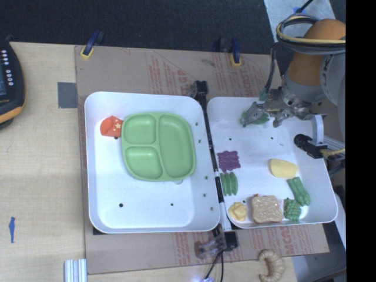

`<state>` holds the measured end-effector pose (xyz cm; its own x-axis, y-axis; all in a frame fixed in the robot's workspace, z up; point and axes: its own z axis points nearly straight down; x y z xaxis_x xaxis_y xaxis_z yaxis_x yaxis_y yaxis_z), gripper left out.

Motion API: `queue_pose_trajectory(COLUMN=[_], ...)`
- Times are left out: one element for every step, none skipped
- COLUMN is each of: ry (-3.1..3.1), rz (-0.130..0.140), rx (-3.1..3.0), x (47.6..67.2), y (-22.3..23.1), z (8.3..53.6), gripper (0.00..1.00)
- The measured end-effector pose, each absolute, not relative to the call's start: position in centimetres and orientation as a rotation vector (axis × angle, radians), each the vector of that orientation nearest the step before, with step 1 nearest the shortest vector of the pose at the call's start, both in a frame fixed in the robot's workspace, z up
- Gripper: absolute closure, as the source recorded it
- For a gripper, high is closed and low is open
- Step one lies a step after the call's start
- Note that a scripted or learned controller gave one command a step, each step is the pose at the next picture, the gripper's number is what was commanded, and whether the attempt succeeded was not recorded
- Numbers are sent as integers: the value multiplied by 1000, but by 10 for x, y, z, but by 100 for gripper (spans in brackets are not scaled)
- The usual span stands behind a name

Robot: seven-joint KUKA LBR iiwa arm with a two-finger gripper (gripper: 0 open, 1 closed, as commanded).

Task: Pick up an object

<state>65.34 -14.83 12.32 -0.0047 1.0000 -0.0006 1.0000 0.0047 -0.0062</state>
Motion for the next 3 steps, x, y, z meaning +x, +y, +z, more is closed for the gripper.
queue_pose_trajectory(ry=[-2228,-2224,-2219], rz=[3,3,7], rx=[-2214,-2221,-2218], x=[657,657,610], y=[-129,-157,-142], z=[132,152,176], gripper=[0,0,0])
